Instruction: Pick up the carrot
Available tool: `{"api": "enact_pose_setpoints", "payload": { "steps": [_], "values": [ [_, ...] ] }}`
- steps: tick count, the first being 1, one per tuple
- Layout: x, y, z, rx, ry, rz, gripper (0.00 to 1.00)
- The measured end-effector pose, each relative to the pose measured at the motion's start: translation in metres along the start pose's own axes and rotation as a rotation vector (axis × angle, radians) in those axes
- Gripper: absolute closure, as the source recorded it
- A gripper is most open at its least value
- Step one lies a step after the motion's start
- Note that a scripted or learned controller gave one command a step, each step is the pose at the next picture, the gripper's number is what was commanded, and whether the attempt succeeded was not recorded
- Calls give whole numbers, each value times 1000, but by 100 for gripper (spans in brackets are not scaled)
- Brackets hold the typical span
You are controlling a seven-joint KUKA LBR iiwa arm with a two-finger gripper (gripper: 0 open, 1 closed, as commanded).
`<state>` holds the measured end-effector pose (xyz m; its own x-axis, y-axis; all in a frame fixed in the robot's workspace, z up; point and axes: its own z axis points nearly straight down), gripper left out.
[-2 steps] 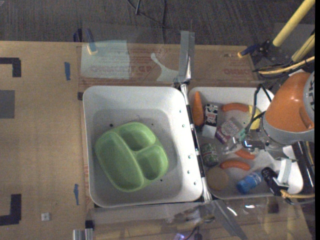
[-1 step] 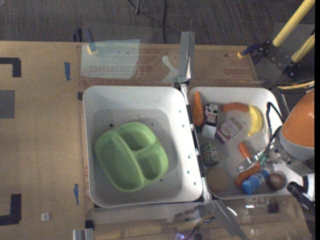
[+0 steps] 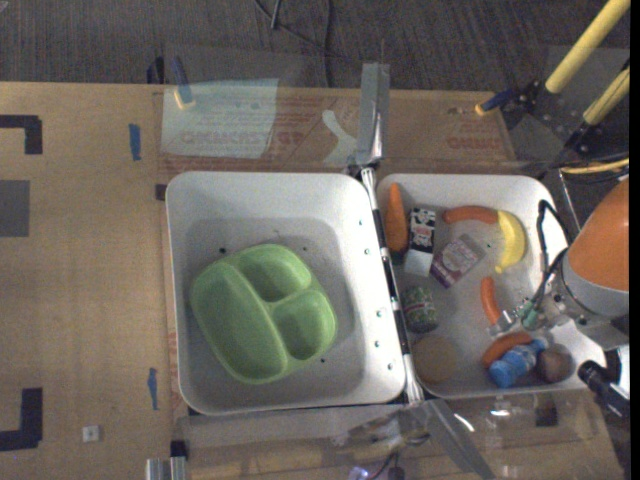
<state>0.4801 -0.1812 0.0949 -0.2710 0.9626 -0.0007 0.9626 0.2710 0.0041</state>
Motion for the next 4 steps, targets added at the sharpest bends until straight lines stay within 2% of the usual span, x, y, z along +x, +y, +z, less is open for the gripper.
{"api": "enact_pose_setpoints", "payload": {
  "steps": [1,2,4],
  "values": [
    [-42,-11,-44,3,1,-299,100],
    [-41,-11,-76,1,1,-732,100],
    [-44,-12,-94,-5,-2,-720,100]
  ]
}}
